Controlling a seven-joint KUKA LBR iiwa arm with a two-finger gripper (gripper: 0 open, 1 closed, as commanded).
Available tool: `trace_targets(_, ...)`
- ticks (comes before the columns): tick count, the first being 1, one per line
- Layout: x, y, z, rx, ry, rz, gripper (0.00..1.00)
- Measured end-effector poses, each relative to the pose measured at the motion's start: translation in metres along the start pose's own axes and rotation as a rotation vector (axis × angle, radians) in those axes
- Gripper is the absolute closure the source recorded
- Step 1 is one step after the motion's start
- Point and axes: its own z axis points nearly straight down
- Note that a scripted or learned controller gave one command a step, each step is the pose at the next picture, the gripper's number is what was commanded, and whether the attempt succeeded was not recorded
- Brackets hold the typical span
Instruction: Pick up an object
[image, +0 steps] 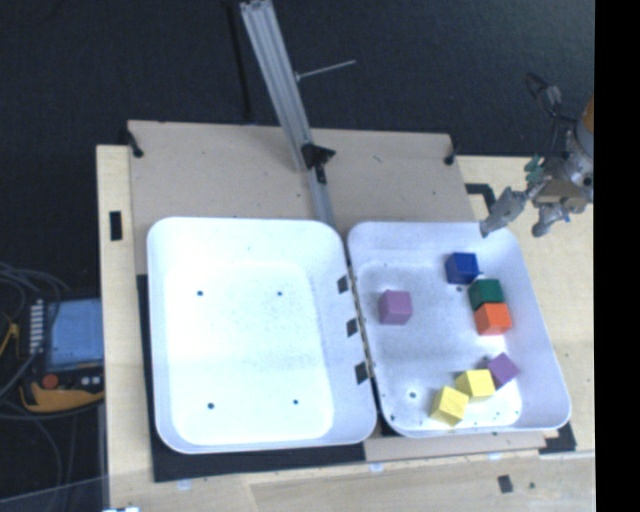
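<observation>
Two shallow white plastic bins sit side by side on the pale wooden surface (115, 300), their inner rims touching along a row of small dark clips. The left bin (165, 400) shows a bare white floor marked by a few tiny dark dots. The right bin (420, 240) carries seven small blocks. A blue cube (461, 267) lies near the far right part; just in front of it a dark green cube (487, 292) touches an orange cube (493, 318), the three forming a short column along the right wall. A pale purple cube (395, 306) sits alone near the bin's middle, well apart from the rest. Toward the near right corner a darker purple block (503, 368) lies tilted beside a yellow cube (478, 383), and a second yellow cube (449, 404) rests just left of that one, close to the near wall. The two-finger gripper (521, 217) hangs above the far right corner of the right bin, outside its rim, its jaws spread wide with nothing between them.
</observation>
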Motion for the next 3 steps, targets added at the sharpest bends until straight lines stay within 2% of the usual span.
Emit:
trace_targets(1, 0.0, 0.0, 0.0, 0.001, 0.0, -0.002, 0.0)
trace_targets(3, -0.002, -0.009, 0.11, 0.005, 0.001, 0.004, 0.0)
